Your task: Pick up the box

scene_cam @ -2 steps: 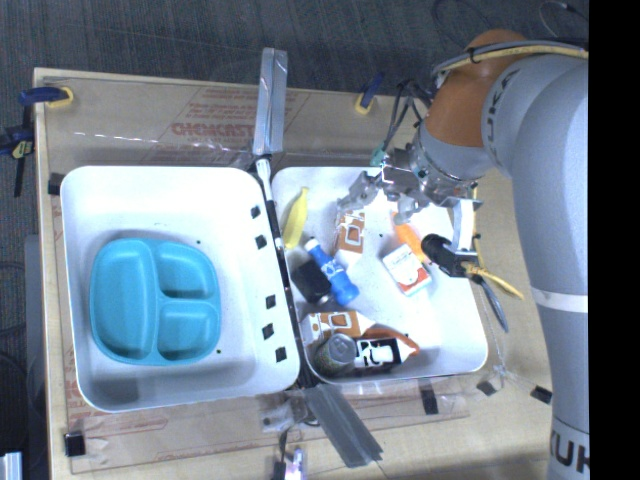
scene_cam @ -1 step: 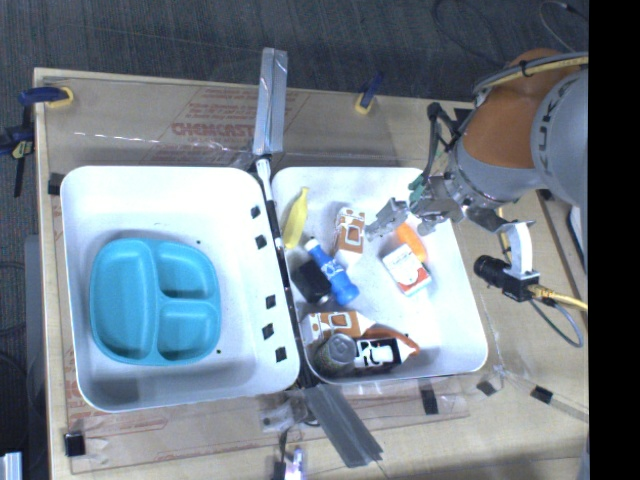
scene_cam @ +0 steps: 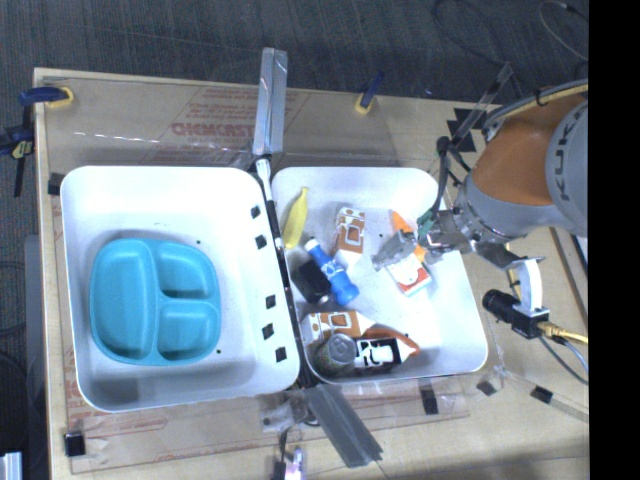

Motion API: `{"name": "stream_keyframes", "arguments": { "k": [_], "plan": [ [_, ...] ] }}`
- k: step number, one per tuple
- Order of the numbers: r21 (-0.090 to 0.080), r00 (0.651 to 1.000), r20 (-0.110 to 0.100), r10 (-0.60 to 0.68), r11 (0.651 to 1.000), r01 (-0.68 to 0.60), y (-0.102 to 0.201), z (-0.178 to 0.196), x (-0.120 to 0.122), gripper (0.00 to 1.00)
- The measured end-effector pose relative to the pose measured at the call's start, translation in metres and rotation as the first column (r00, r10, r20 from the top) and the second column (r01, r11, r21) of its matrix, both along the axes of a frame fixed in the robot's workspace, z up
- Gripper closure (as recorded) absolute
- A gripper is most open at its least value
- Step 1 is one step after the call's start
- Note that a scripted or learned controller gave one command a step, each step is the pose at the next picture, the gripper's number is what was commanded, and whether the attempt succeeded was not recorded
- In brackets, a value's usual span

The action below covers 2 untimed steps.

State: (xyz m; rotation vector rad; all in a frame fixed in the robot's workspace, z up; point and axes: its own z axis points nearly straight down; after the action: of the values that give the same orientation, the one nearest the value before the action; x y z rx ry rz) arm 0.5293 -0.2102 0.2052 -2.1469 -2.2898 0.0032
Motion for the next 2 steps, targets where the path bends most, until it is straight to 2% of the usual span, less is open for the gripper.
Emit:
{"name": "stream_keyframes", "arguments": {
  "k": [1, 2],
  "plan": [
    [0.000, 1.000, 0.001, 0.011, 1.000, -0.011, -0.001, -0.004, 0.002, 0.00],
    [-0.001, 1.000, 0.004, 0.024, 1.000, -0.024, 0.000, -0.103, 0.001, 0.00]
  ]
}}
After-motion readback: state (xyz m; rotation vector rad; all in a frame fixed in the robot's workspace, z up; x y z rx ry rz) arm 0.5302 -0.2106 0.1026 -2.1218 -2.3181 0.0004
